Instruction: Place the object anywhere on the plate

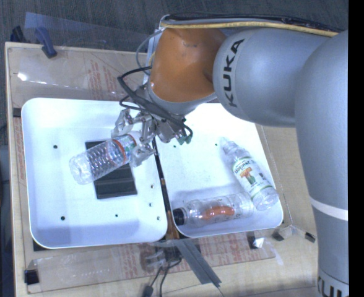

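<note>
A clear, ribbed plastic bottle (98,158) lies tilted over the upper part of a black square plate (117,182) in the left bin (46,224). Its base points left and its neck end points up and right. My gripper (136,140) hangs over the bins' shared wall, and its fingers are closed around the bottle's neck end. The orange wrist band and grey arm rise above it and hide the back of both bins. I cannot tell whether the bottle rests on the plate or hangs just above it.
The right bin (194,163) holds a clear bottle with a white and orange label (250,175) by its right wall. A second clear bottle with a black cap (212,211) lies along its front wall. White floor shows around the plate.
</note>
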Controlling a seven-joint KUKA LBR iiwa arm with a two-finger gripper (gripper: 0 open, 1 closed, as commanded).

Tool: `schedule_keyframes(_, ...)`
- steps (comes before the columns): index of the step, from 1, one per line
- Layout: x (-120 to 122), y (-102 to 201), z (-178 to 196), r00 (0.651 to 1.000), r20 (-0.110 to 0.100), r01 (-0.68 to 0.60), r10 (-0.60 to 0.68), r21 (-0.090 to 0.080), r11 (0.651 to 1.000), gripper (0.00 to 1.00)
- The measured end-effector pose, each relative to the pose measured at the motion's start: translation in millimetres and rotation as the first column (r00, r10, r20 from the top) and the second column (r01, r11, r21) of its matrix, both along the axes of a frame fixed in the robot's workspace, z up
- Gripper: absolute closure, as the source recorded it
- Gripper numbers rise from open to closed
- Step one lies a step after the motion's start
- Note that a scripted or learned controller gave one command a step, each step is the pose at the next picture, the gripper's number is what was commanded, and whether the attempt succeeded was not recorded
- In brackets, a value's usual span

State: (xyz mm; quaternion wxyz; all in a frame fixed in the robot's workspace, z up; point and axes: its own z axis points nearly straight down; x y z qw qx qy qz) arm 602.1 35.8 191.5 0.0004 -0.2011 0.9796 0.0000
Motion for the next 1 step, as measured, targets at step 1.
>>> schedule_keyframes(1, 0.1, 0.0, 0.3, 1.000, 0.001, 0.000, 0.000, 0.000, 1.000, 0.00)
